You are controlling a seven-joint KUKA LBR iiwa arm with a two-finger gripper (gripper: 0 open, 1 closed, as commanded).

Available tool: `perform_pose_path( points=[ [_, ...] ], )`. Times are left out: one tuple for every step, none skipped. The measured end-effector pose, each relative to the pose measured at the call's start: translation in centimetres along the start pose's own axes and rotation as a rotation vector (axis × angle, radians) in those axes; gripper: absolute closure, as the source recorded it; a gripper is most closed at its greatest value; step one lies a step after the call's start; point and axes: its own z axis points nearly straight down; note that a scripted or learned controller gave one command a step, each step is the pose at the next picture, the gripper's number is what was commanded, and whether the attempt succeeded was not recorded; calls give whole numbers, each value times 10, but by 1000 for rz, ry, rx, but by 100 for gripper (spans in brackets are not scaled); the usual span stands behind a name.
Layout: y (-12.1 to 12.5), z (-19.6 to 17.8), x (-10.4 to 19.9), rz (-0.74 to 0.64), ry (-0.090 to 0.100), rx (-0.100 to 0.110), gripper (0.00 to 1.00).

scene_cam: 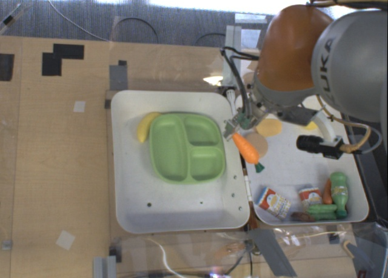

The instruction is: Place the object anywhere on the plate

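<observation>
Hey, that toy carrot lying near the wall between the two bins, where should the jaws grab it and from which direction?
Grip the carrot across the middle of its orange body, coming straight down from above. It lies flat and slanted, green tip toward the camera, so the jaws should close across its narrow width. It sits close against the right bin wall beside the green plate, so a sideways approach looks cramped.

- The gripper (237, 126) sits above the carrot (247, 148), at the bins' shared edge.
- The green plate (185, 148) lies in the left bin (133, 210), banana (144, 126) beside it.

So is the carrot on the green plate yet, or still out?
Out. The carrot hangs over the seam between the bins, beside the plate, not on it.
</observation>
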Motion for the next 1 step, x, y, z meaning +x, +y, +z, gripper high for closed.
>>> perform_pose_path(
  points=[
    [25,-39,35,-391,-2,-4,100]
  ],
)
